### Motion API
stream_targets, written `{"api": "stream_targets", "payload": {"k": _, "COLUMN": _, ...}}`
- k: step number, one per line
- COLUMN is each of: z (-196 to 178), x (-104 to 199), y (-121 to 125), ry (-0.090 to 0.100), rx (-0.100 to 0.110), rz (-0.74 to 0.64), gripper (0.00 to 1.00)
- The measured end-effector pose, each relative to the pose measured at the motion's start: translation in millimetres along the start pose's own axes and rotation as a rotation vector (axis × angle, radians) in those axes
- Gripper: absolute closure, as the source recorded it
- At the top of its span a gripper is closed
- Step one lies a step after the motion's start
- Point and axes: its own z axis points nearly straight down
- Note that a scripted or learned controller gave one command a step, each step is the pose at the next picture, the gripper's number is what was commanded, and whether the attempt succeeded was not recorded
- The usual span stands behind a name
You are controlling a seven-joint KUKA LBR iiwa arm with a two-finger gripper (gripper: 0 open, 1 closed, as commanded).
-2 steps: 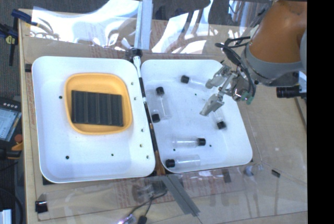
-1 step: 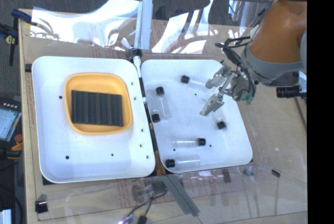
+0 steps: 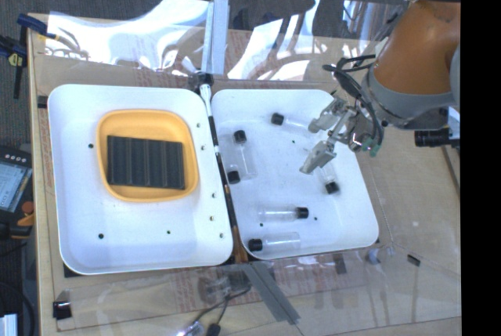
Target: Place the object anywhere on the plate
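A yellow plate (image 3: 144, 127) with a dark ridged insert lies in the left bin (image 3: 78, 233). Several clear vials with black caps lie scattered in the right bin (image 3: 356, 229): one (image 3: 286, 213) near the front, another (image 3: 274, 243) by the front-left corner, a third (image 3: 241, 154) near the left wall. My gripper (image 3: 311, 146) hovers over the right side of the right bin, open, with nothing between its fingers. A black-capped vial (image 3: 330, 186) lies just below and to the right of it.
A further vial (image 3: 283, 121) lies near the right bin's back wall. A divider ridge (image 3: 219, 170) separates the two bins. Cables and clutter lie on the bench in front of the bins (image 3: 219, 291). The arm's orange band (image 3: 419, 45) looms at the right.
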Motion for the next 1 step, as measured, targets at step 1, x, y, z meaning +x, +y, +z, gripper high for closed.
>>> {"api": "stream_targets", "payload": {"k": 1, "z": 0.0, "x": 0.0, "y": 0.0, "ry": 0.0, "rx": 0.0, "rz": 0.0, "gripper": 0.0}}
